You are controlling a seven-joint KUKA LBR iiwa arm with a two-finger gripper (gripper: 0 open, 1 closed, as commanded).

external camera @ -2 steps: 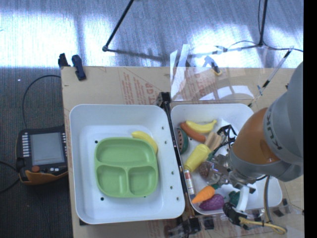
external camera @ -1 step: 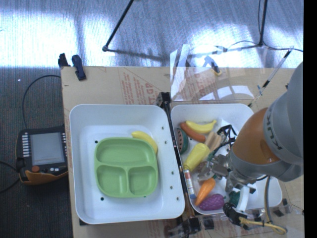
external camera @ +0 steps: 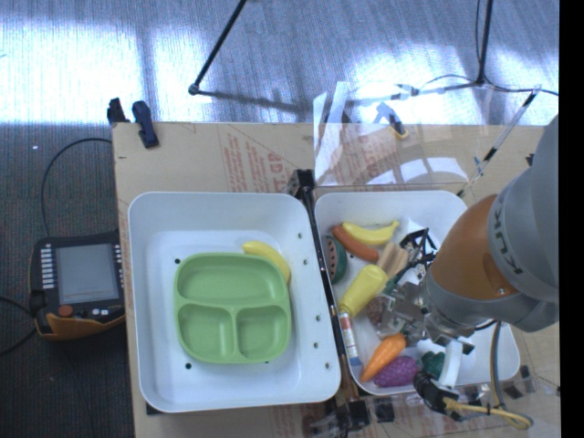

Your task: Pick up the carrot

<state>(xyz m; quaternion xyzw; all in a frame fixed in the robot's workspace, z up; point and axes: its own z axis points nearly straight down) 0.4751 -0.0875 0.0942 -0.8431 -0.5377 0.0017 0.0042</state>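
While the grey arm (external camera: 511, 245) leans over the right bin (external camera: 456, 203), its gripper (external camera: 411, 322) sits low among the toys; grip state cannot be told. Left bin (external camera: 146, 245): green divided plate (external camera: 233, 308), yellow banana (external camera: 267, 256) at its far right corner. Right bin: yellow bottle (external camera: 363, 288), purple grapes (external camera: 400, 370), carrot (external camera: 383, 355) at the near edge, just left of the gripper.

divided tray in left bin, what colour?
Light green; the divided tray shows plainly in the camera view.
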